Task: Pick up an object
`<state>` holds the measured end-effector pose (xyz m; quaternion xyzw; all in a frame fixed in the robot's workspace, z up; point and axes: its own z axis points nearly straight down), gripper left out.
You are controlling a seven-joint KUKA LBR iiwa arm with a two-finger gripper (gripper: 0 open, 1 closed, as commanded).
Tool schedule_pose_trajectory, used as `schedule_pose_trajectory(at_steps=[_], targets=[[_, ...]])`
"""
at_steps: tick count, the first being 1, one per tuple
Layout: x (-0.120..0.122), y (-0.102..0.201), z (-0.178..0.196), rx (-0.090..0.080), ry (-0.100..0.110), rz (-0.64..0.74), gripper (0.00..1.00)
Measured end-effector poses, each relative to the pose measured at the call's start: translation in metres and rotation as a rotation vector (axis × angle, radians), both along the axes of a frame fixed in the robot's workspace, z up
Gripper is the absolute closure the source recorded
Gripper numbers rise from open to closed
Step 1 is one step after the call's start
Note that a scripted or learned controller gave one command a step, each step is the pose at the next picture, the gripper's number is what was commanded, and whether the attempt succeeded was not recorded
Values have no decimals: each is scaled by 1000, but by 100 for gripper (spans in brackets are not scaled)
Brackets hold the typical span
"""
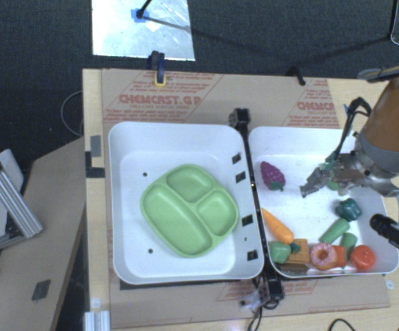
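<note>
1. Red print reading "CHEMCAST GP" runs across the brown board (pixel 159 99) on the surface, behind the bins.
2. The left bin (pixel 127 143) holds a green divided plate (pixel 189 209).
3. The right bin (pixel 292 143) holds a purple grape bunch (pixel 273 175), an orange carrot (pixel 278 226), a pink donut (pixel 322 255) and a red tomato (pixel 362 256).
4. The claw (pixel 315 183) hovers over the right bin, right of the grapes; whether it is wide or narrow cannot be told.
</note>
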<state>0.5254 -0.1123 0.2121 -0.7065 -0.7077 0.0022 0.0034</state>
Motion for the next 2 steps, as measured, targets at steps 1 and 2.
schedule_pose_trajectory(at_steps=[1, 2], targets=[[2, 0, 4, -1, -9, 2, 0], [-6, 4, -42, 0, -4, 0, 0]])
